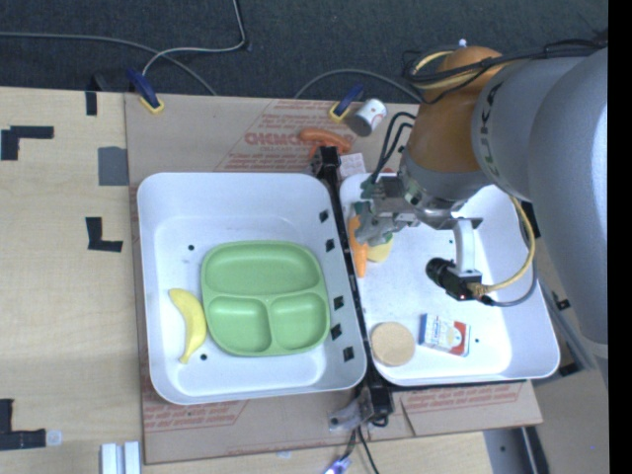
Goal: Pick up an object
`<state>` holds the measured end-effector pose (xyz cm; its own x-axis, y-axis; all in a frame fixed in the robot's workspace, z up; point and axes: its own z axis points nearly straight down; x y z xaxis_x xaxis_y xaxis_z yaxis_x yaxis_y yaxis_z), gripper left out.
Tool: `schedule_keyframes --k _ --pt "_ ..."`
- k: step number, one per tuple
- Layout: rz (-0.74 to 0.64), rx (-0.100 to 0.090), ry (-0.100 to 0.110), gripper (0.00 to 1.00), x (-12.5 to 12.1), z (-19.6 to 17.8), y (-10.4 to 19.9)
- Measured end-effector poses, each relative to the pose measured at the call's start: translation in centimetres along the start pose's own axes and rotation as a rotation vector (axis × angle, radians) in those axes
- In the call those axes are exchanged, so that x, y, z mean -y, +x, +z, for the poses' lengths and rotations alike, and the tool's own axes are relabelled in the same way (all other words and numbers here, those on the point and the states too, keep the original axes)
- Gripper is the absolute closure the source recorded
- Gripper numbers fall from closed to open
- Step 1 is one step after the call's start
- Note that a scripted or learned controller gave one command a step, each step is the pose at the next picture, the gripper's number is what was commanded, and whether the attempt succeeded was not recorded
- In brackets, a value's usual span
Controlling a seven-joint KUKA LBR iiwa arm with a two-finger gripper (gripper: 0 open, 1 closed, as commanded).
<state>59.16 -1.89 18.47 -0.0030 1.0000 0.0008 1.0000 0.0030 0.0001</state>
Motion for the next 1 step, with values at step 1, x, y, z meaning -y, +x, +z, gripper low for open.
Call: schedule_keyframes --k 1 --pt "0.001 0.0 0.001 0.0 0.05 0.06 -0.06"
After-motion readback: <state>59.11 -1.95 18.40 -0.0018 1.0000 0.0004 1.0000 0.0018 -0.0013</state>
